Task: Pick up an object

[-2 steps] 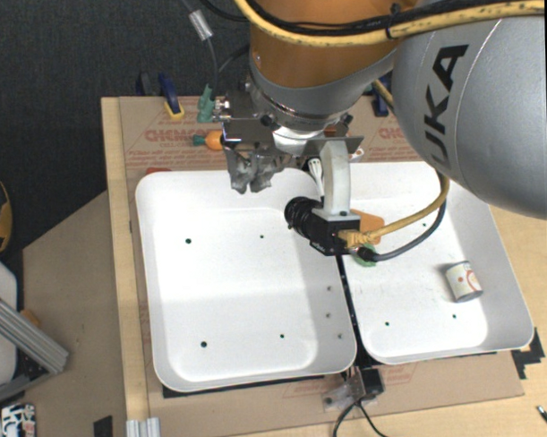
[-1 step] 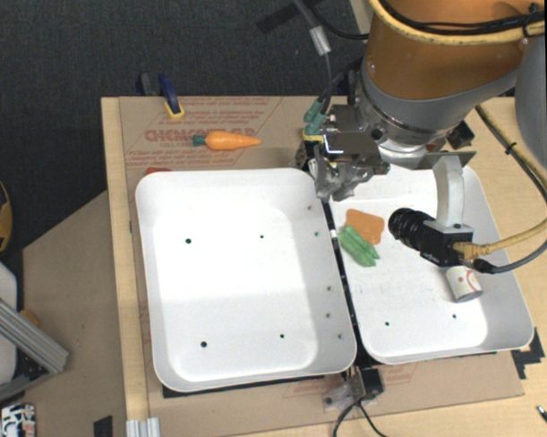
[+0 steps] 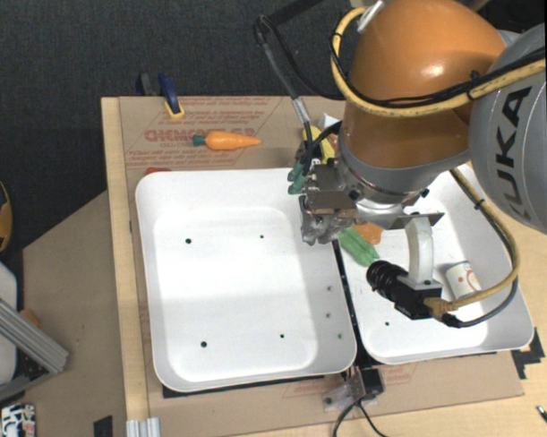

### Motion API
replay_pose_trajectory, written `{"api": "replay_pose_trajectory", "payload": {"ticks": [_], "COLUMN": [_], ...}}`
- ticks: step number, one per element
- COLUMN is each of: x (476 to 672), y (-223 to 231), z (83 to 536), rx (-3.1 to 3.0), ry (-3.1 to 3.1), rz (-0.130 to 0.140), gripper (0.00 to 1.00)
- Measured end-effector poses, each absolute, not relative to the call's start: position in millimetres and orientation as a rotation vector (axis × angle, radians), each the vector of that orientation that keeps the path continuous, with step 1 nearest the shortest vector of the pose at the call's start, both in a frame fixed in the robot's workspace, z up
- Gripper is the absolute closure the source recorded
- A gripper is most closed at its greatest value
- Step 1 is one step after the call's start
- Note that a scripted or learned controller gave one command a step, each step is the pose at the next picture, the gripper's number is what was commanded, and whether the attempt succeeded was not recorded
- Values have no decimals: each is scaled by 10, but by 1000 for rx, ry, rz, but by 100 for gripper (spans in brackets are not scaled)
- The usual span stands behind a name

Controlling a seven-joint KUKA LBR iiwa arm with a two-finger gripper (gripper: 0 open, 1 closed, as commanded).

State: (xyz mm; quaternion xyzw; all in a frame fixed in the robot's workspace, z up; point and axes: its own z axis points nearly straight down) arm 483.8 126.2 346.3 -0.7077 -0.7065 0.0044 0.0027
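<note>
Two white bins (image 3: 231, 286) sat side by side on the surface (image 3: 120, 174). One toy carrot (image 3: 228, 141) lay near the surface's far edge. The pincer (image 3: 320, 222) hung over the bins' shared edge; whether it was apart or together, I cannot tell.

The two white bins (image 3: 231, 286) look like smooth plastic with a soft shine, and they sit on a matt brown cardboard sheet (image 3: 216, 125). The arm's orange band (image 3: 412, 74) is glossy, its grey shell (image 3: 522, 142) smooth and half-matt.
</note>
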Motion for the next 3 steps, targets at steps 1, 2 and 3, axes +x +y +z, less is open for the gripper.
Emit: {"api": "replay_pose_trajectory", "payload": {"ticks": [1,2,3], "x": [4789,4797,4792], "y": [1187,1690,1661], "z": [3461,5053,4953], "rx": [-2221,-2219,-2220], "ry": [-2219,-2235,-2223], "rz": [4,-33,1], "gripper": [100,100,0]}}
